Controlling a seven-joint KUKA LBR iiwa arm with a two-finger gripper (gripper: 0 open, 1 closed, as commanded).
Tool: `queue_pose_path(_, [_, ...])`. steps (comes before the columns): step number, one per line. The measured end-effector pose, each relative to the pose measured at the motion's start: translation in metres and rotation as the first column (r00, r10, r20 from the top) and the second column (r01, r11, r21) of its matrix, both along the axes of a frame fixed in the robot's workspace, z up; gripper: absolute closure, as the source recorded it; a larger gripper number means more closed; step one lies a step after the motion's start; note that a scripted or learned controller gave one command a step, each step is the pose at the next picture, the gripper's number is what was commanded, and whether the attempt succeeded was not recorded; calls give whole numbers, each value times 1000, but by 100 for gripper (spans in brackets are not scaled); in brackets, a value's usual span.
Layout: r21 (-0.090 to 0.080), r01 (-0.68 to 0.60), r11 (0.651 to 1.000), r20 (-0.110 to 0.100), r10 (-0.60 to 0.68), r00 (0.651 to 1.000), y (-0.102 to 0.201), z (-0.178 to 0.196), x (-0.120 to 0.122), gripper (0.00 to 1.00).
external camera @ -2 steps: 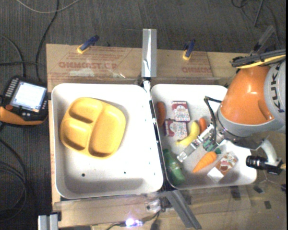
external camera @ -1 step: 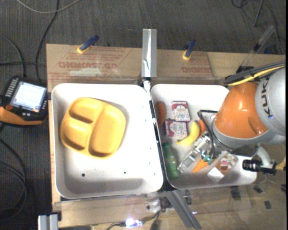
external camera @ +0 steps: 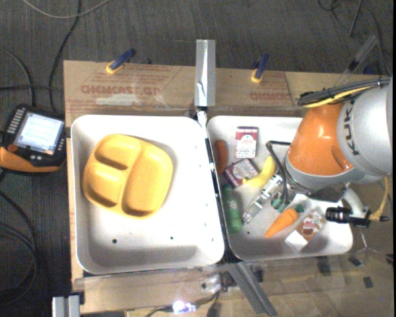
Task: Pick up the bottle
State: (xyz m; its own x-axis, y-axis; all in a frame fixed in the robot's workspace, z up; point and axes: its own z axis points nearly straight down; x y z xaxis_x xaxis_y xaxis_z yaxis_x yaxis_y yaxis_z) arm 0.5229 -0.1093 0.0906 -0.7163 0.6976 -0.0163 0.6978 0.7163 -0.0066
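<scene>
Right bin (external camera: 343, 246) crowded; green bottle (external camera: 231, 210) lies along its left wall.

We see even, fairly bright overhead light: the white bins (external camera: 86, 243) glare slightly, the dark floor (external camera: 26, 58) stays dim, shadows are soft, and detail is mildly grainy throughout.

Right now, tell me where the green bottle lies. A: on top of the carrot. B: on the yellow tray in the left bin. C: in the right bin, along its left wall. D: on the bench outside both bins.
C: the green bottle lies in the right bin, along its left wall, apart from the carrot.
</scene>
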Motion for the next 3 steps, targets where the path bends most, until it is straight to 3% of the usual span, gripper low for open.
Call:
queue_pose_path(1, [13, 71, 997, 6, -71, 997, 5, -1, 75, 0])
queue_pose_path(2, [16, -363, 932, -7, 363, 932, 62, 93, -3, 0])
queue_pose_path(3, [15, -325, 946, -8, 325, 946, 14, 40, -36, 0])
